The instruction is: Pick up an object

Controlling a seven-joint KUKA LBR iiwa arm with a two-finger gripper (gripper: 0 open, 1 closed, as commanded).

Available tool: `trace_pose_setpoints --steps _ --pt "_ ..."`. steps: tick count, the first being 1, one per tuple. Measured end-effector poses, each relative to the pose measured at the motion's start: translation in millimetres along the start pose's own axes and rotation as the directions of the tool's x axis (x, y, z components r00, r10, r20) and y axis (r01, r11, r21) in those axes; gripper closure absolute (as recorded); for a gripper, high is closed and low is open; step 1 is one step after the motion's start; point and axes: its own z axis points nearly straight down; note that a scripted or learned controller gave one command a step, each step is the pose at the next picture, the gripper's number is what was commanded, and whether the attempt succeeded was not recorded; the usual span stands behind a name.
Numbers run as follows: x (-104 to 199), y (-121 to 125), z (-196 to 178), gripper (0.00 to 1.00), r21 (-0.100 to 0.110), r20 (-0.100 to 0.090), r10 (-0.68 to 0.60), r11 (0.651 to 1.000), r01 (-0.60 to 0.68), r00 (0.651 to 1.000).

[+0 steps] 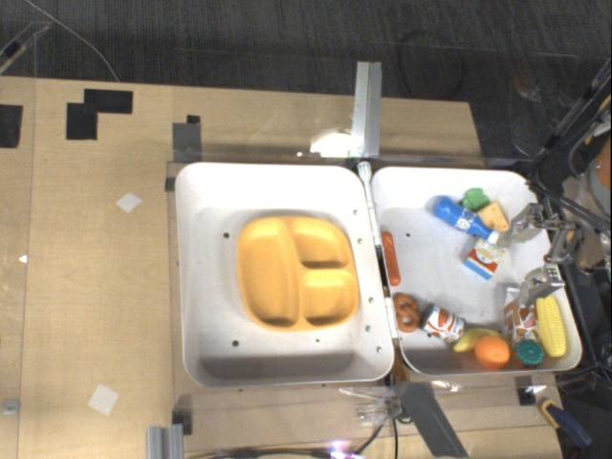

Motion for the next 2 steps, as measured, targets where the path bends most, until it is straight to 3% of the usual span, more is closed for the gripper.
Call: trace_pose_setpoints --steps 1,2 --pt "-5.0 -11.7 148.6 0.00 0.000 -0.006 0.264 0.964 -0.264 0.964" --pt "-39.3 -8.9 177.3 0.00 0.000 -0.001 0.500 0.866 -0.500 0.866"
